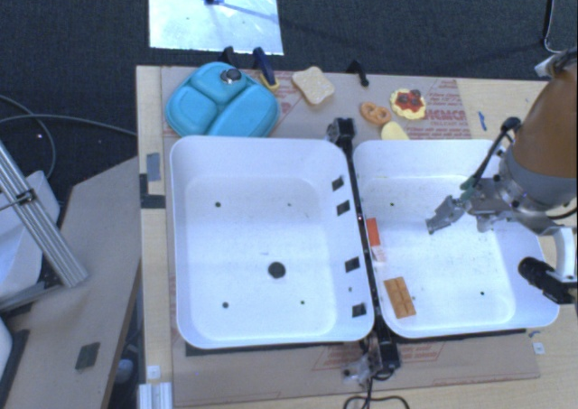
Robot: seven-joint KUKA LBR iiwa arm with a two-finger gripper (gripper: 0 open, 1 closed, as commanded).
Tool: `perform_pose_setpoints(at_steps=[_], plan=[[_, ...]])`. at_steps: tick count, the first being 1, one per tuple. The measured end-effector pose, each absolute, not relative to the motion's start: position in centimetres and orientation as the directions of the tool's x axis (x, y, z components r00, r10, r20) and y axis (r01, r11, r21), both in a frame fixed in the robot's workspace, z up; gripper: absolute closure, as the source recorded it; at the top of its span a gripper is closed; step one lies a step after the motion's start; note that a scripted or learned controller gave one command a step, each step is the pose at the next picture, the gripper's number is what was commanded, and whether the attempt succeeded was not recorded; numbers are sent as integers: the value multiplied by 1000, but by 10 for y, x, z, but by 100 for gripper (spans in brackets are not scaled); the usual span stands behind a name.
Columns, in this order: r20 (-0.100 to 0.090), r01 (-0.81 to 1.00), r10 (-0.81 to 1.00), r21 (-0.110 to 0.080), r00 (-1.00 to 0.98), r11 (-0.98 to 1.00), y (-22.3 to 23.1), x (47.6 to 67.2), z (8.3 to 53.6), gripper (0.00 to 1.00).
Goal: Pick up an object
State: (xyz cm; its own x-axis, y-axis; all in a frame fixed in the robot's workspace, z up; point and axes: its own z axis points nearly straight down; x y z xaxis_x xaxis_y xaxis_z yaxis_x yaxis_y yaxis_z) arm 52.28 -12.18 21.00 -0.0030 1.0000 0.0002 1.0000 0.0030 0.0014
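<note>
Candidates run left to right: a small dark disc (276,269) in the left bin (194,159), then an orange block (399,297) near the right bin (452,324)'s front-left corner. The gripper (442,218) hovers right of both, holding nothing; whether its jaws are spread I cannot tell. Best to centre over the block, align across its narrow width, then descend

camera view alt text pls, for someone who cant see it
A grey arm's end effector hovers over the right white bin, which holds two orange pieces. The left bin holds a small dark disc.
</note>
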Motion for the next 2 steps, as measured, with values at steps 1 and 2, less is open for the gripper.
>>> perform_pose_setpoints(at_steps=[1, 2], plan=[[0, 1000, 1000, 7, -2, 2, -99, 546, 97, 0], [-7, 1000, 1000, 16, 1, -1, -171, 595, 200, 0]])
